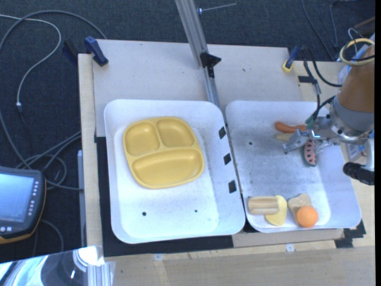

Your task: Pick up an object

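My gripper [293, 142] is low over the upper part of the right bin [262, 159], reaching in from the right. Its fingers look spread open with nothing between them. An orange carrot-like piece [287, 126] lies just behind the fingertips. A watermelon slice [310, 154] with a green rind lies right beside the gripper on its near side. It touches or nearly touches the gripper; I cannot tell which.
Along the right bin's front edge lie a tan bread roll [263, 205], a yellow wedge [277, 215], a tan block [299, 202] and an orange ball [307, 217]. A yellow divided plate [164, 151] sits in the left bin [119, 207]. A metal pole [196, 34] rises behind the bins.
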`<act>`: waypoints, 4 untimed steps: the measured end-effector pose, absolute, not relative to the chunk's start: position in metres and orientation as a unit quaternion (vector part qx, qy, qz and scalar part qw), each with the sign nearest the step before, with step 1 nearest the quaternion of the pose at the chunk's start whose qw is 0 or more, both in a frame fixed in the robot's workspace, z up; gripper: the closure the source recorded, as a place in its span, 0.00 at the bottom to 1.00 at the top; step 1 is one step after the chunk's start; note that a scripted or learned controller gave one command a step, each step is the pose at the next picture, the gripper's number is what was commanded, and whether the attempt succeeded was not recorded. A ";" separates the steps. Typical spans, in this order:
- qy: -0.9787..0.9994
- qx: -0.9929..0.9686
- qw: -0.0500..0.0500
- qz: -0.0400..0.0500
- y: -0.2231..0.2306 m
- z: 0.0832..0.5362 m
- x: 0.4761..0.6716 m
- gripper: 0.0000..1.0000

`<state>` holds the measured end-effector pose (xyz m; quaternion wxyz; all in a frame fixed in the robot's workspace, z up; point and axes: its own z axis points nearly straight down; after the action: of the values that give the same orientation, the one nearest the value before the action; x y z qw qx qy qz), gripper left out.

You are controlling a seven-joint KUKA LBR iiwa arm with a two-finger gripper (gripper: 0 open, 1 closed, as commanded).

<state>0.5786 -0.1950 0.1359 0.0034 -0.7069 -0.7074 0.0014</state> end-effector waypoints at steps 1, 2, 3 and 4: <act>-0.708 -0.707 0.000 -0.001 -0.195 0.151 0.581 1.00; -0.707 -0.707 -0.003 -0.001 -0.204 0.201 0.578 1.00; -0.708 -0.707 -0.003 -0.001 -0.204 0.229 0.579 1.00; -0.710 -0.704 0.002 -0.001 -0.139 0.229 0.585 1.00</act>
<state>0.5845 -0.1390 0.2290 0.0018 -0.7043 -0.7099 -0.0012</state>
